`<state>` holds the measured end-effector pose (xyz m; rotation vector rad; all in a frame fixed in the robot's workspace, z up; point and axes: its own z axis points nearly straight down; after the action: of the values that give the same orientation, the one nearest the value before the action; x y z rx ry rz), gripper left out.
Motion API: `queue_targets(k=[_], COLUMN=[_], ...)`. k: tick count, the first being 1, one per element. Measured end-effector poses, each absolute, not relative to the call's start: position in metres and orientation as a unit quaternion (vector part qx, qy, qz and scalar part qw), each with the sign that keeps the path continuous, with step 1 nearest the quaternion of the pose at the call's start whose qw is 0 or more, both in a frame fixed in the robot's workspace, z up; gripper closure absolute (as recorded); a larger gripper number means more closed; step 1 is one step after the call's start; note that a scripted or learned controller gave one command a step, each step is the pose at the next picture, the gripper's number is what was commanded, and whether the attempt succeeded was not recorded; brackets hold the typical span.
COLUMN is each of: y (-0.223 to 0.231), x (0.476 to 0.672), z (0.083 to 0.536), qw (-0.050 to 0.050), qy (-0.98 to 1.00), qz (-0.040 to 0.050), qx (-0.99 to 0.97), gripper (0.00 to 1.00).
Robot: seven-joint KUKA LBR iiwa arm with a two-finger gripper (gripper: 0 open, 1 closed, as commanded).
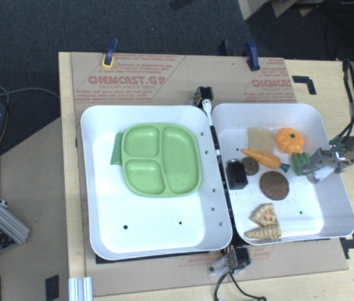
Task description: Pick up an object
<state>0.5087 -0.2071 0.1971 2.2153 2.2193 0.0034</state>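
The right bin point(333, 212) holds several small items. An orange pumpkin-like toy point(289, 140) lies at the back, with a carrot point(261, 158) and a beige square slice point(259, 138) to its left. A brown disc point(274, 185) rests in the middle. A black block point(236, 174) and a small brown lump point(250, 165) sit near the left wall. Two tan wedge pieces point(265, 222) lie at the front. A green piece point(299, 163) sits right beside my gripper point(315, 167), which reaches in low over the bin's right side; whether they touch is unclear.
The left bin point(101, 218) holds a green divided plate point(161, 158). A black divider rail point(214, 149) runs between the bins. Clamps point(108, 54) grip the board's far edge. Cables hang at the right by the arm point(352, 149).
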Motion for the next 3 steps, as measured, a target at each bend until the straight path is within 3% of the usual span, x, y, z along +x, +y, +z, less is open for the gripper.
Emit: queue_targets(k=[1,3], y=[-0.207,-0.105], x=[0.51,0.514], z=[0.227,0.234], qw=[0.003,-0.001], qy=[0.708,0.709], qz=[0.001,0.0003], qx=[0.707,0.705], gripper=[1.0,1.0])
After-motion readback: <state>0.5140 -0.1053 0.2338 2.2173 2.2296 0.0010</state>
